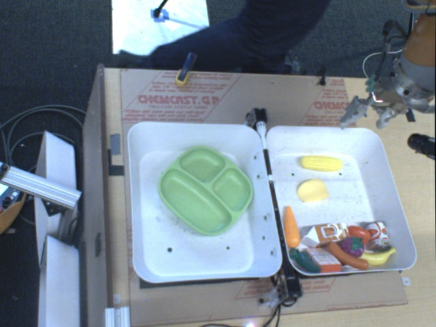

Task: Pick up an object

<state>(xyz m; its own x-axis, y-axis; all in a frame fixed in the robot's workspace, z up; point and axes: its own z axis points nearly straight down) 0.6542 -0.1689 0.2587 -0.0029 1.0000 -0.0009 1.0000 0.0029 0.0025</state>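
Pincer (370,111): two pale fingers spread apart with nothing between them, at the top right, over the bare tabletop just beyond the far rim of the right bin.
Arm (417,60): grey, with an orange band above the wrist, coming in from the right edge behind the pincer.
Right bin (395,182): shallow and white, directly in front of the pincer and below it in the view; it holds all the small toy foods.
Corn cob (321,163): yellow, lying crosswise, the item closest to the pincer, a little nearer the camera and to its left.
Yellow round piece (313,191): just in front of the corn cob, apart from it.
Carrot (291,226): orange, lying along the bin's left wall, well away from the pincer.
Heap at the near edge (344,245): a printed carton, a red and orange piece, a green piece and a banana (380,256), packed touching one another at the rim farthest from the pincer.
Left bin (146,182): white, beside the right bin, well to the pincer's left.
Green tray (206,189): a divided plate with three compartments, lying tilted in the middle of the left bin.
Tabletop (204,97): brown board with red lettering under both bins.
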